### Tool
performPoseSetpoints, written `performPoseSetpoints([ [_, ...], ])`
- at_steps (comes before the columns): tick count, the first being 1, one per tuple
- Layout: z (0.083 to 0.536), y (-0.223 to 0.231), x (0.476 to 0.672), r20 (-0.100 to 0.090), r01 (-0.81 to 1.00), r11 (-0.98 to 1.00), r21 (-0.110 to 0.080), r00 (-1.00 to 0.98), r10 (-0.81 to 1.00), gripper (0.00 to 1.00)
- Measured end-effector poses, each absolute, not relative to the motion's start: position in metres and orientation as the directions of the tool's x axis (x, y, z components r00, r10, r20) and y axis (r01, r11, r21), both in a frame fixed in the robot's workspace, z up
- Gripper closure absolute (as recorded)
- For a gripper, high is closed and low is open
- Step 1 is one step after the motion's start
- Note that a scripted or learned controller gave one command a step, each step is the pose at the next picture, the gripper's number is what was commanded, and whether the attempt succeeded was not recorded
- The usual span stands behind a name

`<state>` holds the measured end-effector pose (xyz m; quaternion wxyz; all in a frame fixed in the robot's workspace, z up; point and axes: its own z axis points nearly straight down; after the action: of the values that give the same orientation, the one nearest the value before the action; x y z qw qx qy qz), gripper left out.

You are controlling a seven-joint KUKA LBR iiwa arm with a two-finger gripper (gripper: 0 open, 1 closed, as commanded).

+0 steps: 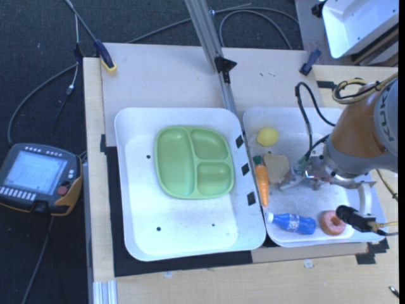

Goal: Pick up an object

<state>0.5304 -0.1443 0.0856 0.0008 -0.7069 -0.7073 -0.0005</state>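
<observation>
My gripper [290,176] is low in the right bin [354,116], reaching in from the right under the grey and orange arm. Its fingers stand open, with nothing visible between them. Just left of the fingertips lies a tan bread-like piece [276,166], touching or nearly touching them. An orange carrot [262,183] lies along the bin's left wall. A yellow lemon [267,136] sits at the back left. Near the front wall are a blue bottle [293,223] on its side and a pink donut [333,223].
The left bin [136,189] holds a green divided plate [193,161]. A metal pole [209,30] slants up from between the bins. Black cables [307,116] hang over the right bin's back. A teach pendant [38,179] lies off the bench at left.
</observation>
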Motion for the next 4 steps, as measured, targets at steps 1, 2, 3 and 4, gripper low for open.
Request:
performPoseSetpoints([
  [1, 0.099, -0.146, 0.532, -0.003, 1.000, -0.001, 0.007, 0.001, 1.000, 1.00],
  [2, 0.142, -0.145, 0.531, -0.001, 1.000, 0.001, 0.004, -0.001, 1.000, 1.00],
  [3, 0.187, -0.139, 0.535, -0.001, 1.000, 0.002, 0.006, -0.002, 1.000, 1.00],
  [4, 0.207, -0.139, 0.536, 0.000, 1.000, 0.002, 0.004, -0.002, 1.000, 1.00],
])
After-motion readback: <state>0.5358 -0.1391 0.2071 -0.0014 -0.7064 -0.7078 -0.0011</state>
